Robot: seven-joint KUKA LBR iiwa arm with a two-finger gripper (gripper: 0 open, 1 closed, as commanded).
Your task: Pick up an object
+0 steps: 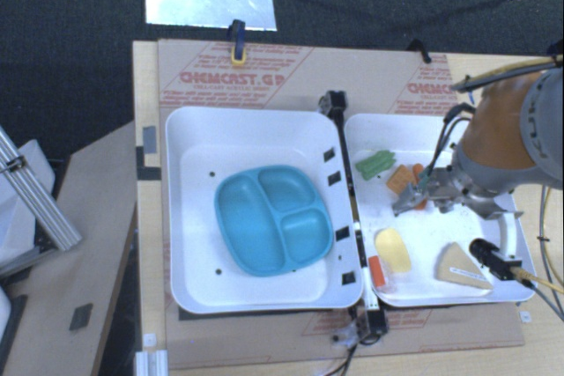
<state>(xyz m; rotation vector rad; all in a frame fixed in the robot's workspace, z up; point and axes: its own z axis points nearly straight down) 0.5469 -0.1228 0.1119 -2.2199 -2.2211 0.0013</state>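
- While the arm [502,132] reaches in from the right, its end effector [412,200] hangs low over the right bin [441,122], toward the middle of that bin and just on the near side of an orange piece [403,179].
- Whether the end effector is spread or pressed together I cannot tell. Its tip is a small grey blur against the white floor, and I cannot make out anything gripped in it.
- Judged from this, the pick is not yet made: every item in sight lies on a bin floor, none raised.
- The likeliest target is the orange piece, since it lies closest to the tip, touching or nearly so; which of the two cannot be made out.
- Other candidates lie in the same bin: a green piece [375,164] to the far left of the orange one, a yellow piece [393,250] toward the near side, a pale wedge [460,267] at the near right, and a red stick [377,271] along the near left wall.
- The left bin [189,189] holds a blue plate [271,218] with compartments, well apart from the end effector.
- Both bins sit side by side on the counter [146,92].
- What is left, as I judge it, is to settle on the item, close on it firmly, and lift it clear of the floor. Only a lift with the item visibly carried would count as done.
- One risk is that the orange piece looks small and flat, so a grip could slip off or merely push it aside.
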